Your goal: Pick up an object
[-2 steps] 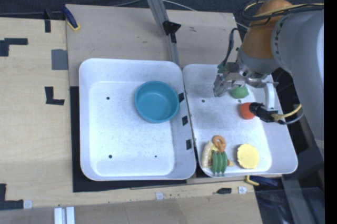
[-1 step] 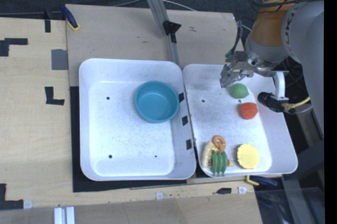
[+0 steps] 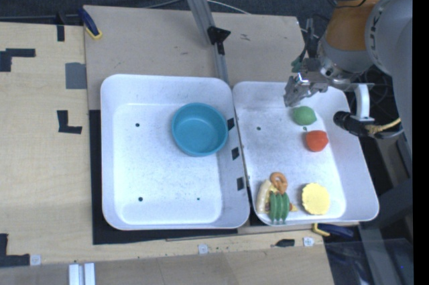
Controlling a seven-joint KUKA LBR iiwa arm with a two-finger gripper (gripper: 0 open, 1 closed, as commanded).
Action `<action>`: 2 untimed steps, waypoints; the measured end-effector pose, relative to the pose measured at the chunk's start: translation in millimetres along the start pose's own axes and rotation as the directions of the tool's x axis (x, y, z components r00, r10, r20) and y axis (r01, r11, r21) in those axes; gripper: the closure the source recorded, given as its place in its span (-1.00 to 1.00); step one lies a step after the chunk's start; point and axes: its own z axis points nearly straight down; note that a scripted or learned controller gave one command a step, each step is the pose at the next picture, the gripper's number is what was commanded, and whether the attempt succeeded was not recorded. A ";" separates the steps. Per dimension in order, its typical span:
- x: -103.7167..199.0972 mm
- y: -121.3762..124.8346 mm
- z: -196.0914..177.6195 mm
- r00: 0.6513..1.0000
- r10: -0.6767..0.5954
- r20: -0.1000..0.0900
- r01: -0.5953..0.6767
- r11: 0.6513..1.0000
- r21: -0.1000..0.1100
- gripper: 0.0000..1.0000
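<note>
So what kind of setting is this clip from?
Most likely a robotics lab bench for pick-up trials: a grey arm reaches over two white bins, one holding a blue bowl, the other toy foods such as a red piece.

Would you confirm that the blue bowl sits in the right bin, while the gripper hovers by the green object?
Not quite: the camera view shows the blue bowl in the left bin, not the right bin. The rest holds: the gripper hovers by the green object.

Smooth, glossy blue plastic bowl (image 3: 199, 129) inside the speckled matt white plastic left bin (image 3: 127, 163); bare wooden bench (image 3: 40, 143) beneath.
</note>
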 end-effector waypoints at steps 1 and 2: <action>45.5 -15.1 5.4 1.000 -0.002 -0.001 0.002 1.000 0.002 1.00; 94.7 -28.8 9.5 1.000 -0.004 -0.001 0.004 1.000 0.002 1.00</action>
